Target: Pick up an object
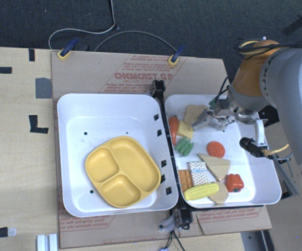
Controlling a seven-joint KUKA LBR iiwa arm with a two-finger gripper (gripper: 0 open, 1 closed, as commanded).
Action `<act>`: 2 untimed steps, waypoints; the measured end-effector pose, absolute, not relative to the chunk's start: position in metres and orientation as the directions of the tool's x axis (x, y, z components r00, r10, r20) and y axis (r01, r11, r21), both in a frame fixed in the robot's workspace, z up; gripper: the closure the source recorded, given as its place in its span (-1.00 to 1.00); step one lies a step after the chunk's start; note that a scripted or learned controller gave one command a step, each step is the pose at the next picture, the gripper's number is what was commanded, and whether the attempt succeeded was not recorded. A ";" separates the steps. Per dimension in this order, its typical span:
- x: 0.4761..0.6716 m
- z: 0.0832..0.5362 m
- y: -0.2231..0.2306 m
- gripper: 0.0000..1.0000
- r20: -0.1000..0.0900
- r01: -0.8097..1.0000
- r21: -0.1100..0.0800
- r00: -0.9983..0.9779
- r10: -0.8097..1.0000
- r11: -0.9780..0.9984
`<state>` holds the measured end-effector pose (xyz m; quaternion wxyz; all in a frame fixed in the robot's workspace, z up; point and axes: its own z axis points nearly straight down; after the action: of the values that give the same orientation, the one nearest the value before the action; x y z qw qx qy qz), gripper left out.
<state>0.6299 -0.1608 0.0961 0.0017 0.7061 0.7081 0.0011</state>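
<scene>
Writing: red print on the cardboard [140, 75] under the bins, upside down, reads roughly "CHEMCAST GP".
Claw [203, 120]: low over the right bin [268, 190], near its far-left part; whether wide or narrow, cannot tell.
Tan slab [194, 112]: just beside the claw.
Corn [201, 191]: near edge of the right bin, long axis running left-right.
Carrot [174, 128]: along the right bin's left wall, long axis far-to-near.
Tray [122, 170]: yellow, three compartments, in the left bin [77, 109].

- yellow divided plate [122, 170] lies in the left bin [72, 114]
- gripper [207, 117] hangs over the right bin [268, 184], above a tan slice [192, 112]
- tomato [216, 149] near centre
</scene>
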 end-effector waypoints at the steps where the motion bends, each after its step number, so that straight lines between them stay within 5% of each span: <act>1: 0.555 0.086 -0.194 -1.00 -0.002 1.000 0.001 0.003 1.000 -0.003; 2: 0.555 0.086 -0.130 -1.00 -0.002 1.000 0.003 -0.005 1.000 0.005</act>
<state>0.5546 -0.1300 0.0859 0.0018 0.7055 0.7087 0.0005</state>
